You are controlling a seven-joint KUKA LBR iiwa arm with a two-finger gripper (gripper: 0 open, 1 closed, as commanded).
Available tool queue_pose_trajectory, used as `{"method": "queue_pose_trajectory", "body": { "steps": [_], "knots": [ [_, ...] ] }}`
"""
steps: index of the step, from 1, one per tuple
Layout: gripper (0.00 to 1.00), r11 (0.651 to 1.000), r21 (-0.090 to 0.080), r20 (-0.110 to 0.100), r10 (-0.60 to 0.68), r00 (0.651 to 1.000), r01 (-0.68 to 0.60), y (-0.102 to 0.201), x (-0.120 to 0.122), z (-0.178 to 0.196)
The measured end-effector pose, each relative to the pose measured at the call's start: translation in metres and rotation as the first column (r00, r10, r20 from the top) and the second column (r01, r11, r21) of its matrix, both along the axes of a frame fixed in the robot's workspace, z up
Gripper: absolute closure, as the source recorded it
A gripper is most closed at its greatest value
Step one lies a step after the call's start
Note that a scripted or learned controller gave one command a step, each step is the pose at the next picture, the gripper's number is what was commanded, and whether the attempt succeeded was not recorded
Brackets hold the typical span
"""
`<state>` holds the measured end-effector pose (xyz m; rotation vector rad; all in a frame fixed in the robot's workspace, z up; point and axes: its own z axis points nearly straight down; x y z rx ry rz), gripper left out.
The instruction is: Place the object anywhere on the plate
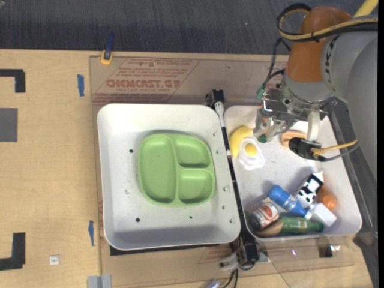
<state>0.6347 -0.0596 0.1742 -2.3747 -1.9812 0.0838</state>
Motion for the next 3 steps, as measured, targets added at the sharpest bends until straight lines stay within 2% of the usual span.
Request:
{"method": "queue_pose_trajectory", "body": {
  "steps": [1, 2, 3],
  "knots": [
    [1.00, 0.969, -0.002, 0.061, -0.246, 0.967, 0.246, 0.080, -0.006, 0.042],
    [1.00, 0.991, 0.000, 0.062, -0.130, 0.990, 0.131, 0.185, -0.042, 0.012],
    [0.00, 0.991, -0.002, 0.065, -0.135, 0.989, 0.135, 0.181, -0.040, 0.013]
  ]
}}
